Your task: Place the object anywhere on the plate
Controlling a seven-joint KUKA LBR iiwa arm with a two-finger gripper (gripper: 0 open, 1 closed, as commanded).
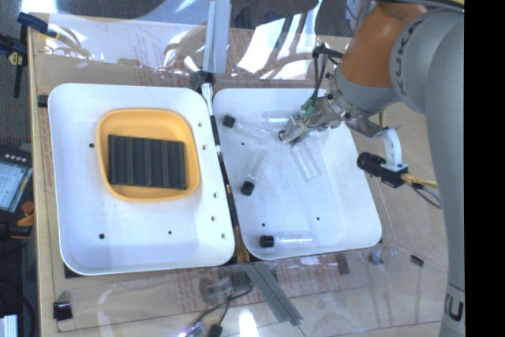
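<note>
A yellow plate [145, 128] with a dark ribbed centre lies in the left white bin [71, 217]. Several clear plastic tubes with black caps lie in the right bin [347, 209]: one at the upper left [246, 125], one near the middle [252, 170], one along the front edge [286, 240]. Another clear tube [306, 162] lies just below my gripper [292, 132]. The gripper hangs low over the upper middle of the right bin, reaching in from the right, well away from the plate.
A black divider rail [221, 162] runs between the two bins. A black connector with a yellow cable [383, 167] hangs beside the right bin's right edge. Clear plastic sheeting [260, 43] stands behind both bins.
</note>
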